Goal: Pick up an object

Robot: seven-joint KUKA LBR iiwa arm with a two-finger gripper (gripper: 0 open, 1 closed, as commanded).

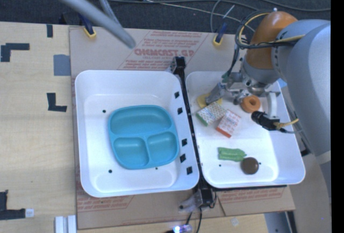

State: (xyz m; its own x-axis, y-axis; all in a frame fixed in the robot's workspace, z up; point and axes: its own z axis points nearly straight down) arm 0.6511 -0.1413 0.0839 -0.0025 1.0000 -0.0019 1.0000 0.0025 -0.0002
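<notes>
Beside the fingers (236, 92): orange ring (250, 103), red-white packet (228, 122), patterned packet (210, 113).

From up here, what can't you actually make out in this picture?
- Gripper, camera view: the arm's wrist covers its fingers, so open or shut is unclear.
- Yellow item: partly under the gripper and a checkered packet.
- Packet print: too small to read.
- Arm: cut off by the right edge.

A blue divided tray (143, 136) lies flat in the left white bin (91, 92). Both bins rest on a cardboard sheet (161, 49) over the wooden table (32, 135), where dark tape marks (54, 101) lie.
</notes>
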